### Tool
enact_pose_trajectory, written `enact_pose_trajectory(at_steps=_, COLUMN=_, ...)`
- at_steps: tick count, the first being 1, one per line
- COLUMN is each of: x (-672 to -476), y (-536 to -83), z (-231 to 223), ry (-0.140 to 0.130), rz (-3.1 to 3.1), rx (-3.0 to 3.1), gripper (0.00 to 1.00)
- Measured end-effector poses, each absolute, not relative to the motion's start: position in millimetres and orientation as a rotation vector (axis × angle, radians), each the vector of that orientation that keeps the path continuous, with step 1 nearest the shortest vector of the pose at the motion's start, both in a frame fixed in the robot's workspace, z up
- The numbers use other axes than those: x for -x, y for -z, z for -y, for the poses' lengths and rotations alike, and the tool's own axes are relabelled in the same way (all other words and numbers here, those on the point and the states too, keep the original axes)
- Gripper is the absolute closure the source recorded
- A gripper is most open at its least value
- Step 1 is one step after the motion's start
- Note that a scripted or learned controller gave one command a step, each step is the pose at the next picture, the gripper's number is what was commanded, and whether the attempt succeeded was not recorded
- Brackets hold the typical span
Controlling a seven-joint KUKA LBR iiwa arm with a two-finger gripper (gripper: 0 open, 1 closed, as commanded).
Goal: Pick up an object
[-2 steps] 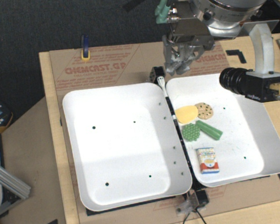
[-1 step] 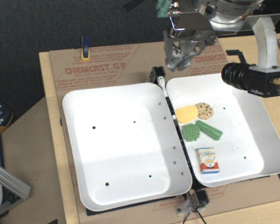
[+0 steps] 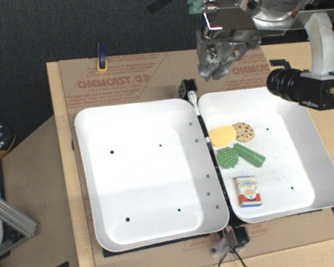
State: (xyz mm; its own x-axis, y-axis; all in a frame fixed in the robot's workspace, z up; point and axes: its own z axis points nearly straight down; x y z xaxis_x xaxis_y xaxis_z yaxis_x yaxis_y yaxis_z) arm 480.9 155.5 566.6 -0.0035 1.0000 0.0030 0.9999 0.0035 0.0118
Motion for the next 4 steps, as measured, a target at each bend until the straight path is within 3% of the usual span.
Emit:
enact_pose_trajectory(at_steps=1, x=-478.5, y=-533, z=-193, ry=0.009, rz=-2.229, rx=-2.219, gripper=1.00)
enact_pose_trajectory(at_steps=4, x=-480.2, y=-567, z=-192, ry=-0.010, rz=-2.223, rx=-2.215, gripper=1.00)
